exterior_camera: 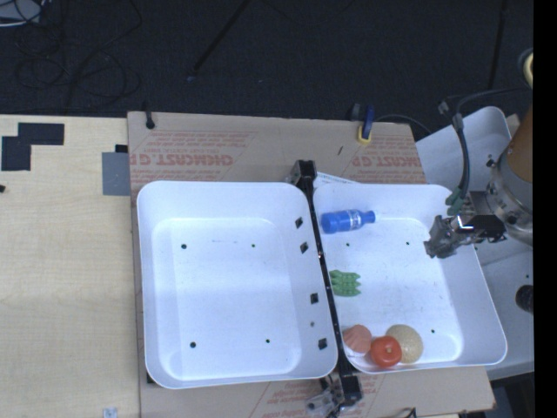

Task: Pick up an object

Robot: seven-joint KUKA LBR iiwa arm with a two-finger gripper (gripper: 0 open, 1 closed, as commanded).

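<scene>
In the right bin a blue bottle lies on its side near the far left corner. A small green object rests by the divider. At the near left corner sit a pink round piece, a red tomato-like ball and a tan ball, close together. My gripper hovers over the right edge of this bin, well to the right of the bottle, with nothing seen between its fingers.
The left bin lies beside the right one, joined by a black divider strip. Cardboard lies under both bins. A blue and yellow clamp stands at the far edge of the cardboard. Wooden bench top spreads to the left.
</scene>
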